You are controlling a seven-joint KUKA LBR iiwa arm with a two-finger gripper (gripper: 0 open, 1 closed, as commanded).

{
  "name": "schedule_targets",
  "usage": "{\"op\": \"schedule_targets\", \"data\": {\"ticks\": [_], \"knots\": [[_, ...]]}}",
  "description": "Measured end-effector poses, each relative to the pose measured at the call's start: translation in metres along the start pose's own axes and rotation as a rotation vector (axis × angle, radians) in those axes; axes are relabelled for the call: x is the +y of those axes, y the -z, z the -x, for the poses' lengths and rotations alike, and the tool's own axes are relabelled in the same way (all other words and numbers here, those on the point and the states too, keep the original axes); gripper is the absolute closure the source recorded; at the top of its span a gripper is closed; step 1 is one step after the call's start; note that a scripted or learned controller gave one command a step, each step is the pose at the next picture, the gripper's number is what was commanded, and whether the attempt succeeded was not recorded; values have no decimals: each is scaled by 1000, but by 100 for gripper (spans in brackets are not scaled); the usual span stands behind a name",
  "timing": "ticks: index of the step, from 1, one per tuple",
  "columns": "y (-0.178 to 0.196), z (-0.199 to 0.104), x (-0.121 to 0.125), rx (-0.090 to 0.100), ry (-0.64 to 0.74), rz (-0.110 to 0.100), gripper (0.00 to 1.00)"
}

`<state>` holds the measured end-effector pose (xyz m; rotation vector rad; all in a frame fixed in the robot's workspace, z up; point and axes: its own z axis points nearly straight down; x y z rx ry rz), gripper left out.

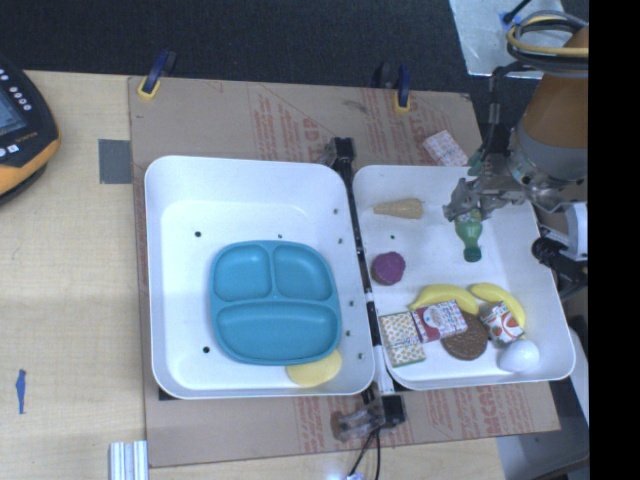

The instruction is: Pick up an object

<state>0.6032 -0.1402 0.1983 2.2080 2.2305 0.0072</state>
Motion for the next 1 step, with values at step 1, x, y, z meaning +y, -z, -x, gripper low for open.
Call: {"op": "schedule_targets", "data": {"ticks": [1], "knots": [[6, -75, -12, 2, 2, -10, 100]]}}
